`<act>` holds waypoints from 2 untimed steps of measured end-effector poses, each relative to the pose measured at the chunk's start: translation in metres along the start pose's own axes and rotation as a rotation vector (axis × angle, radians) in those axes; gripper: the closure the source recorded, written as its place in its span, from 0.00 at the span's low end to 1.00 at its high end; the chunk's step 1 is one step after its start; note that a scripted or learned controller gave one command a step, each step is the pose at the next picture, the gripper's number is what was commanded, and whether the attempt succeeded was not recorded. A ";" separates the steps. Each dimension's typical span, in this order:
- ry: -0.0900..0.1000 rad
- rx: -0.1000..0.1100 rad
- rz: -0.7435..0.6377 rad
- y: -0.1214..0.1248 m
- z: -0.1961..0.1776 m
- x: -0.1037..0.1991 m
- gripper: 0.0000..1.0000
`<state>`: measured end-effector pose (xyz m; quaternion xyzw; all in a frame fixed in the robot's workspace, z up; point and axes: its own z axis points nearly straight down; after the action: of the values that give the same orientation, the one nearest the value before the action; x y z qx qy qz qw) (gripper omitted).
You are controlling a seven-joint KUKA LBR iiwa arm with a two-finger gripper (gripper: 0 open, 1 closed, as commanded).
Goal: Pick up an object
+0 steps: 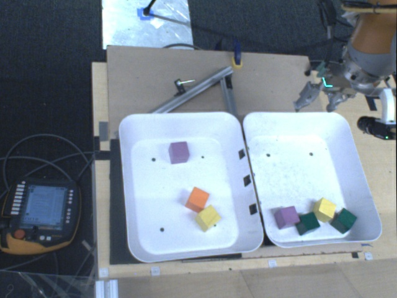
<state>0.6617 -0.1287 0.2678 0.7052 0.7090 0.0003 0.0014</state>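
My gripper (pixel 321 99) hangs open above the far edge of the right bin (pixel 304 120), with nothing between its two grey fingers. In the left bin (pixel 133 166) lie a purple cube (pixel 178 152) toward the back, an orange cube (pixel 197 198) in the middle, and a yellow cube (pixel 208 218) touching it at the front. Near the front wall of the right bin sit a purple cube (pixel 286 216), a dark green cube (pixel 307 223), a yellow cube (pixel 324 209) and another dark green cube (pixel 343 220), all close together.
A metal rod assembly (pixel 195 89) lies on the brown board behind the left bin. A teach pendant (pixel 40 213) with cables rests on the floor at the left. Black clips (pixel 247 180) line the seam between the bins.
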 end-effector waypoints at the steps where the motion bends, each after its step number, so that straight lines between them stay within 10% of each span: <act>1: 0.000 0.005 0.003 -0.001 0.061 -0.006 0.00; 2: 0.001 0.005 0.000 0.004 0.120 0.000 0.00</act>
<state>0.6661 -0.1284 0.1481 0.7054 0.7088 -0.0009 -0.0009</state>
